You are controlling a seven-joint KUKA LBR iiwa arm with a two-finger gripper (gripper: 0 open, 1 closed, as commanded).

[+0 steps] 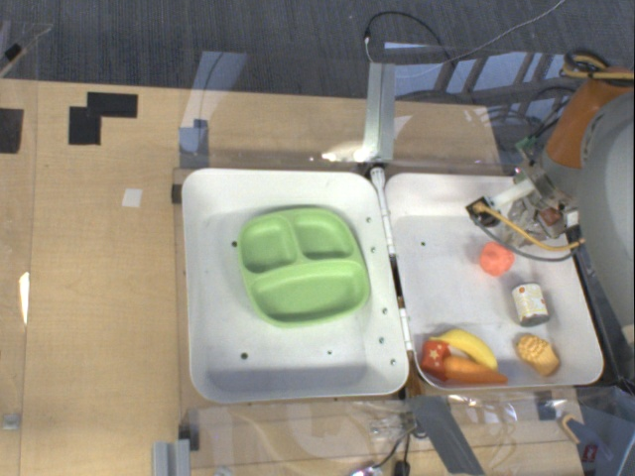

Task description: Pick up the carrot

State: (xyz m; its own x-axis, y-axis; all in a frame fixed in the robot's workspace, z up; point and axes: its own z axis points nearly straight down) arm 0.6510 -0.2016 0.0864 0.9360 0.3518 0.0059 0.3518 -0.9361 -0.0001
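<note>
Metal gripper [531, 211] sits at the far right edge of the right bin [437, 216], and I honestly can't tell how wide it's open; nothing visibly in it. The carrot [472, 371] is well away, at that bin's near edge, jammed against the banana [466, 345] and tomato [435, 353]. My worry: a sloppy descent clips those neighbours and grabs the wrong thing.

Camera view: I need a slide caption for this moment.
Grey arm's pincer hovers at the right white bin's far edge; the orange carrot lies by a yellow banana in its near corner.
</note>
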